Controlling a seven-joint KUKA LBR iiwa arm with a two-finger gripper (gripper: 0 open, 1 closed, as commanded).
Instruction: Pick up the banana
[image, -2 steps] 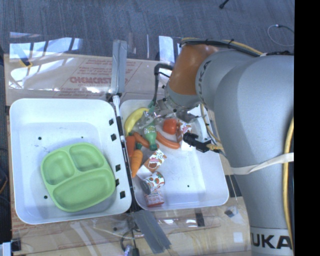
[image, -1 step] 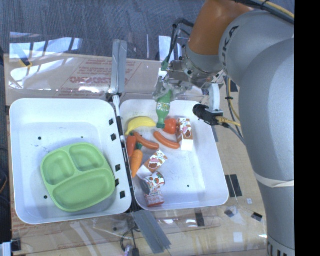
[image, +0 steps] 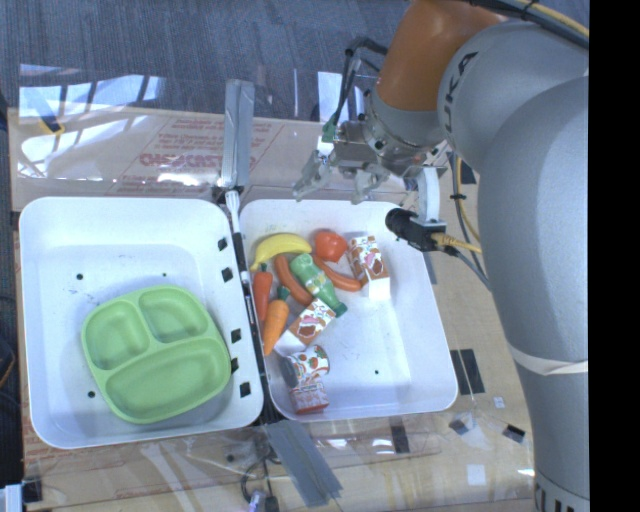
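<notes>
1. You find the banana (image: 279, 246) at the far left of the right bin (image: 420, 372), just beside the divider, touching the heap of toy food.
2. Your gripper (image: 340, 181) hangs over that bin's far rim, apart from the banana, jaws spread and bare.
3. The left bin (image: 50, 300) carries a green divided plate (image: 156, 352).
4. Both bins sit on the worktop (image: 480, 330).

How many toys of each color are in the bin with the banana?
Yellow: 1, the banana
Orange: 3, carrots and a sausage
Red: 1, tomato
Green: 1, bottle
Printed packets: 3
Total: 9
</notes>
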